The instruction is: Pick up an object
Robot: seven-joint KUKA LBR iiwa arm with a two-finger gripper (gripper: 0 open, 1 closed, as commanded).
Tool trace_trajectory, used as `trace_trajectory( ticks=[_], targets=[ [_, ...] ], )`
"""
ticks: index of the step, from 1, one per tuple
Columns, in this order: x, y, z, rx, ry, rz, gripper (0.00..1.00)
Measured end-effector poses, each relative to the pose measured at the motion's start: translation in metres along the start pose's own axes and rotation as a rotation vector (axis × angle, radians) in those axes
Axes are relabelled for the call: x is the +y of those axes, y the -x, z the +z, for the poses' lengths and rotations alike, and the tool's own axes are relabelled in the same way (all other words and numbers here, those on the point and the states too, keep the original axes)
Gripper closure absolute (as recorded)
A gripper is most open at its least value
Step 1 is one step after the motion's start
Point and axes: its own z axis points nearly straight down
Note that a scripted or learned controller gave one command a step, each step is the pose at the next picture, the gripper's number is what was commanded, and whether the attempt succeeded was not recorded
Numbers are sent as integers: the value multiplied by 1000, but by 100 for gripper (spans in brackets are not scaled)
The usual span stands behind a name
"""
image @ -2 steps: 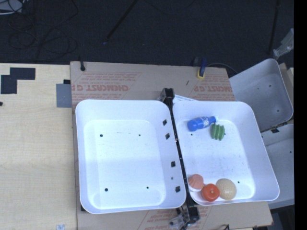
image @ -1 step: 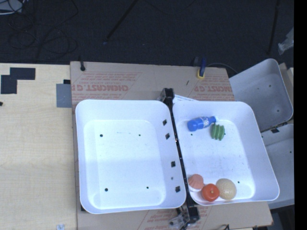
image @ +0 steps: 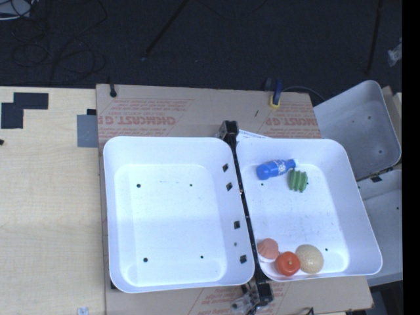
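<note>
The right bin holds a blue bottle lying on its side near the back, with a small green ridged object just to its right. At the bin's front edge sit a pale pink round piece, a red-orange tomato-like object and a beige round object, close together.
The left bin lies beside the right one, joined by a black divider with clips. Both rest on a cardboard sheet on the wooden bench. A grey metal plate stands at the right.
</note>
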Motion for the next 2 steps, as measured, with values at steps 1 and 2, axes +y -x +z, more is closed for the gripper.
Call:
trace_trajectory(
  ticks=[1, 2],
  targets=[
    [-116, -1, -1, 2, -2, 12, 0],
    [-111, -1, -9, 1, -4, 7, 100]
  ],
)
